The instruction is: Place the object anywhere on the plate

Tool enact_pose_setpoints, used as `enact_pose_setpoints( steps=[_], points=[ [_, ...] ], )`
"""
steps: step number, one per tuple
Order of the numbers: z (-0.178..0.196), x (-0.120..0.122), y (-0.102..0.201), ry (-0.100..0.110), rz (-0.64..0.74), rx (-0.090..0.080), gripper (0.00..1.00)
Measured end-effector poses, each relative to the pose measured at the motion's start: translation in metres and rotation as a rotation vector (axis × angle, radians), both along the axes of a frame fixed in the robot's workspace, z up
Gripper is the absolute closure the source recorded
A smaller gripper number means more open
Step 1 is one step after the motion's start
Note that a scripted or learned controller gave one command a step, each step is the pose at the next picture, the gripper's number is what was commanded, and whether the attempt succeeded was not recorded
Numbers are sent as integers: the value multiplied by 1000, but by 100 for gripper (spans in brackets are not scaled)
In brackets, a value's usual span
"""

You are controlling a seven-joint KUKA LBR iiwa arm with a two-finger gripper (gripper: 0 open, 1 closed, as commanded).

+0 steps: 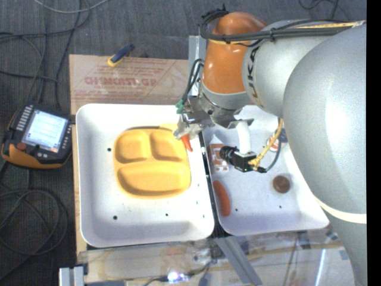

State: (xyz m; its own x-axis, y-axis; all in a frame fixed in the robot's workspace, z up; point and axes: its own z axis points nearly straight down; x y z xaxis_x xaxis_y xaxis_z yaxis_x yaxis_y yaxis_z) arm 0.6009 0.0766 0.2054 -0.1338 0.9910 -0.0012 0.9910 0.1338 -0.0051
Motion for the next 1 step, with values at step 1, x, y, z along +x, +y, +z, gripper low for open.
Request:
enact_pose_setpoints(
  steps=[1],
  points=[
    [0, 0, 0, 0, 0, 0, 0]
  ],
)
